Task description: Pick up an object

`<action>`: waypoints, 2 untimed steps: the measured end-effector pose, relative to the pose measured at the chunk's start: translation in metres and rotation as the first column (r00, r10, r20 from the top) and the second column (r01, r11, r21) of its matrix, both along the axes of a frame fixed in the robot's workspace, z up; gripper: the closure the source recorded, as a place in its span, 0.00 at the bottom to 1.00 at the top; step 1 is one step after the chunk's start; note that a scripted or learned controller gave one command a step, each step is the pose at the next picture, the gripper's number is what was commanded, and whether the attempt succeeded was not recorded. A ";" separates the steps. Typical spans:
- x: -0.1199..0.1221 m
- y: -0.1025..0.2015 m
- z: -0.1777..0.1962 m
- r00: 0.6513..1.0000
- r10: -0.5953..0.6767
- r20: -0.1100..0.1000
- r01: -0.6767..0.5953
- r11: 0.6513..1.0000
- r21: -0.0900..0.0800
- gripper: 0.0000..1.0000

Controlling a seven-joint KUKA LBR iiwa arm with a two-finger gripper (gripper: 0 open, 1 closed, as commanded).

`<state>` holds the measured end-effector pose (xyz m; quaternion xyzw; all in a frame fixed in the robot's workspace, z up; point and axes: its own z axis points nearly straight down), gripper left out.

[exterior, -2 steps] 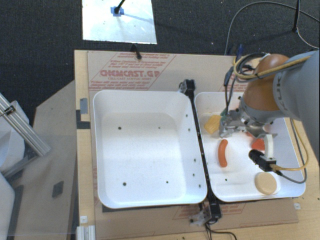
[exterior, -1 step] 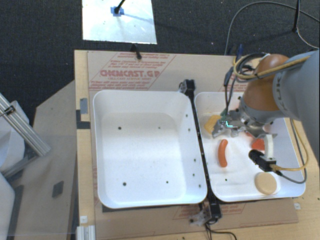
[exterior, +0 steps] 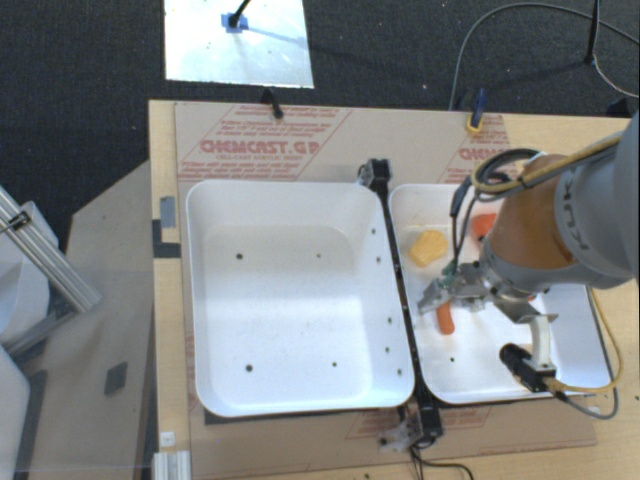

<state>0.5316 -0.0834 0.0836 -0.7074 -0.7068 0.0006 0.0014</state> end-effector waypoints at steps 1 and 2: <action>0.004 0.001 0.012 1.000 0.003 0.006 -0.003 1.000 0.002 1.00; 0.008 0.103 0.106 1.000 0.017 0.013 -0.017 1.000 0.003 1.00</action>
